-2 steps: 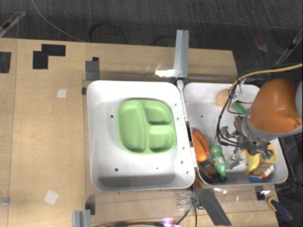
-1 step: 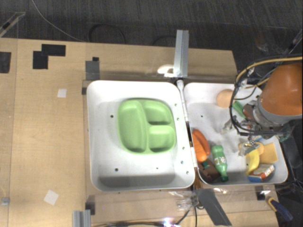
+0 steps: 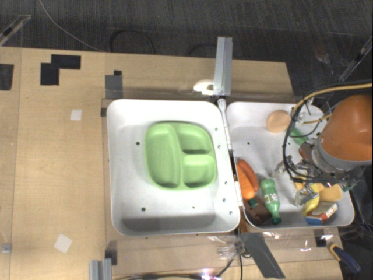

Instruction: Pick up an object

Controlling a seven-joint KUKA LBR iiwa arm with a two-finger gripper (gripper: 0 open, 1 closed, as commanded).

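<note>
Over the right bin I see my arm reaching in from the right side. Its big orange band sits high above the bin's right half, and the grey wrist under it points down into the bin. Black and yellow cables loop around the wrist. The tool is low, close to the pile of things at the near right corner. The wrist and cables cover it, so I cannot tell how it is set or if it has anything.

In that bin, a carrot lies by the left wall. A green bottle lies just beside it, with a white label. A dark brown thing sits at the near edge, touching the bottle. A tan round thing rests near the far wall, well apart from the rest. Under the wrist I see yellow bits and a small box with red and blue on it, near the tool.

The left bin holds a green tray with three parts, lying flat in the middle. Both bins sit side by side on the bench.
</note>
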